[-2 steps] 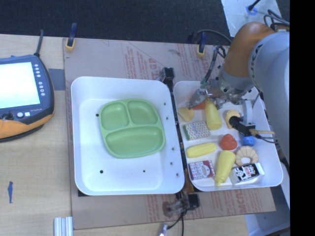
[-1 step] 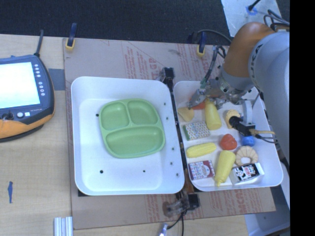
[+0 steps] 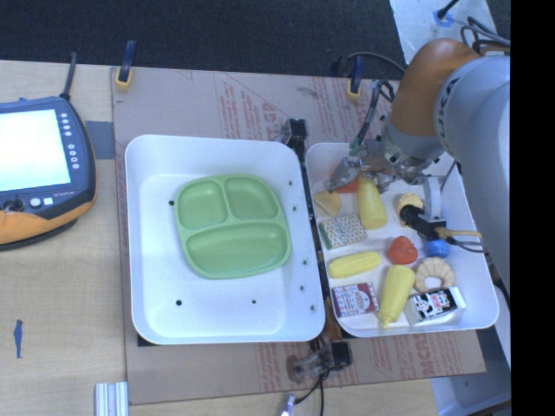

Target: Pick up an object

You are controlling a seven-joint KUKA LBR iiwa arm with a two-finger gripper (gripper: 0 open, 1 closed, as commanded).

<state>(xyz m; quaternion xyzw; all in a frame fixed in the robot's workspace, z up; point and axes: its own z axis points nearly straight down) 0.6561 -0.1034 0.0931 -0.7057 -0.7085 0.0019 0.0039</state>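
Counter [image 3: 61,319]: bears two shallow white bins side by side, plus a tablet-style handset [image 3: 39,167] at the far left.

Left bin [image 3: 147,319]: holds one green divided plate [image 3: 232,225], lying flat near its middle.

Right bin [image 3: 481,315]: holds all the loose toy food, closely packed. Listed from the far end: yellow bottle-shaped piece [image 3: 371,204], pale cheese wedge [image 3: 328,203], speckled cracker [image 3: 343,230], corn cob [image 3: 354,264], red tomato-like piece [image 3: 401,250], blue ball [image 3: 437,249], long yellow piece [image 3: 395,294], frilled pastry [image 3: 434,275], two small printed cartons [image 3: 354,300] [image 3: 433,304].

End effector [image 3: 375,165]: low over the far end of the right bin, just above the yellow bottle-shaped piece; whether it is apart or closed cannot be told, the wrist hiding it.

Progress, as judged: approach stage. Nothing is seen lifted; every item rests in a bin. Grasp and lift remain to be done.
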